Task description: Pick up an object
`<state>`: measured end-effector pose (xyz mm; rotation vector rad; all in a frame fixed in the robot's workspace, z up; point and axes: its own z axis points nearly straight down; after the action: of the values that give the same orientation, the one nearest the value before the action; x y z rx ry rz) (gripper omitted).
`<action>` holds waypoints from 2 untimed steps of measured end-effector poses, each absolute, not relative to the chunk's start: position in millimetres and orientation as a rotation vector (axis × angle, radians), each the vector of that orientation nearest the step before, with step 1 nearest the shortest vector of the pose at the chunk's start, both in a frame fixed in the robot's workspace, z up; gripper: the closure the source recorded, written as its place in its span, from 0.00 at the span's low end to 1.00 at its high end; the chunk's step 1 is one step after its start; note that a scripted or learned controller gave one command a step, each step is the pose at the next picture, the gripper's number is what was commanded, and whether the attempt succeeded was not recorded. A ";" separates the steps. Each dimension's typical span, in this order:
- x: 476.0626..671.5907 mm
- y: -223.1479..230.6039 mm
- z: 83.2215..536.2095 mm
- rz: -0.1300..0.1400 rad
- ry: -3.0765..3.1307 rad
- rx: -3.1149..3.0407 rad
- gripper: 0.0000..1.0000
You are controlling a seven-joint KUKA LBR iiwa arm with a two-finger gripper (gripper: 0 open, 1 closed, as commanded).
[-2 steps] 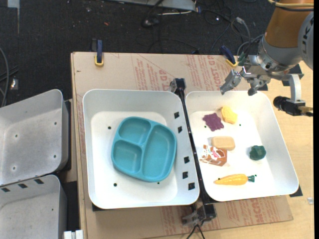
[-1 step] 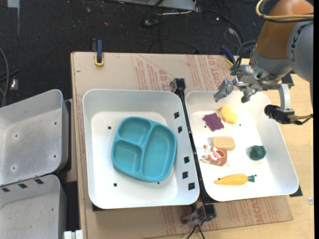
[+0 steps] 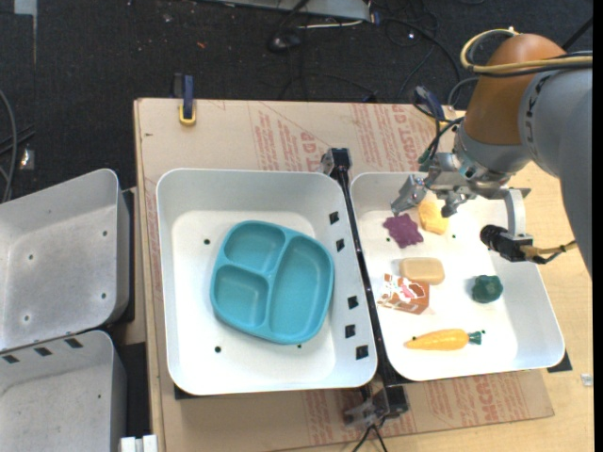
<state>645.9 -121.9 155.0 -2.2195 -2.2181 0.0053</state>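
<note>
The arm (image 3: 528, 92) reaches in from the right, its orange band above the wrist, and ends in the gripper (image 3: 431, 199) over the far part of the right bin (image 3: 542, 332). The two fingers point down and stand a little apart, and nothing can be seen between them; how wide the gap is cannot be told exactly, since the wrist covers part of it.

Just below and to the right of the jaws lies a yellow block (image 3: 433, 217) (its far edge is hidden by a finger, so whether it is touched cannot be told). Just below and left of the jaws sits a purple toy (image 3: 403, 229), close beside the yellow block. Further toward the camera from the jaws lie a tan block (image 3: 422, 271) and, touching its near side, a small red and white carton (image 3: 404, 295). A dark green ball (image 3: 486, 289) rests well to the right and nearer the camera. Farthest from the jaws, near the front wall of the bin, lies a toy carrot (image 3: 441, 340) on its side.

Well to the left of the jaws, in the left bin (image 3: 179, 205), a teal divided plate (image 3: 273, 281) lies flat.
</note>
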 end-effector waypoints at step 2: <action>645.7 -125.8 124.4 -0.002 -2.222 -2.224 1.00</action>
<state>645.7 -125.8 124.4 -2.2242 -2.2224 -0.0017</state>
